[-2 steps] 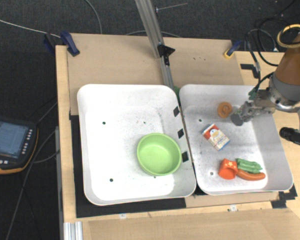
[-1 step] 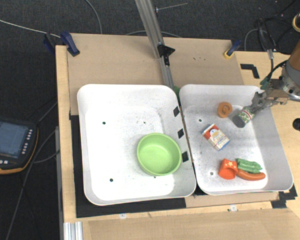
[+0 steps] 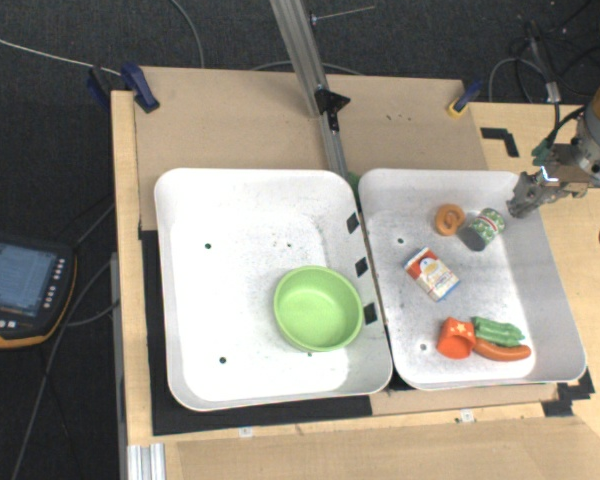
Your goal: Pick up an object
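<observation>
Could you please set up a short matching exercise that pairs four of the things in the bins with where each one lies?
Things:
1. green bowl
2. small carton
3. orange round piece
4. end effector

Places:
A. middle of the right bin
B. over the right bin's far right rim
C. near right part of the left bin
D. far part of the right bin, beside the small can

Pairs: 1-C, 2-A, 3-D, 4-B
</observation>
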